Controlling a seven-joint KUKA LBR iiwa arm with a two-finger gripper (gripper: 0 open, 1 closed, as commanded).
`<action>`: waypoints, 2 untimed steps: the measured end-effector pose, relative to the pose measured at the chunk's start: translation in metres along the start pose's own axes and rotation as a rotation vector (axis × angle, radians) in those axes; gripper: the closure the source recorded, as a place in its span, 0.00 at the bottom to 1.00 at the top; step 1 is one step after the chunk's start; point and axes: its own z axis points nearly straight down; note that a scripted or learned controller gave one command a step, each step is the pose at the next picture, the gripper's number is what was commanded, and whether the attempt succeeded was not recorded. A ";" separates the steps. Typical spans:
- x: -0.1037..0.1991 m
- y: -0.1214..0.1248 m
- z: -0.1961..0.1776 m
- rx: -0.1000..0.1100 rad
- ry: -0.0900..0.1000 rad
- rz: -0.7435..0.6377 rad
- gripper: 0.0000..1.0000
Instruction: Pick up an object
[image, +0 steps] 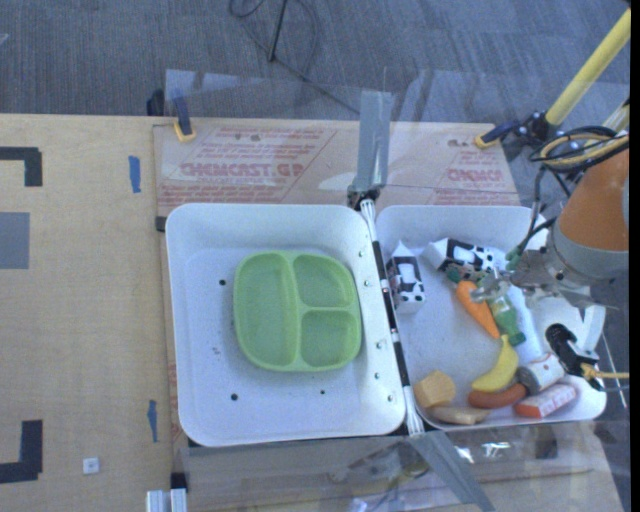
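The arm (590, 220) is reaching in from the right, and its pincer (497, 290) is hanging over the right bin (440, 225), just above the top of the orange carrot (478, 309); whether it is open or closed I cannot tell. A banana (499, 368) and a sausage (494, 397) are lying nearby, and a green divided plate (297, 311) is lying in the left bin (200, 300).
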 end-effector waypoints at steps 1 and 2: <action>0.000 -0.041 0.017 0.018 0.005 0.059 0.00; -0.002 -0.040 0.006 0.013 -0.002 0.062 1.00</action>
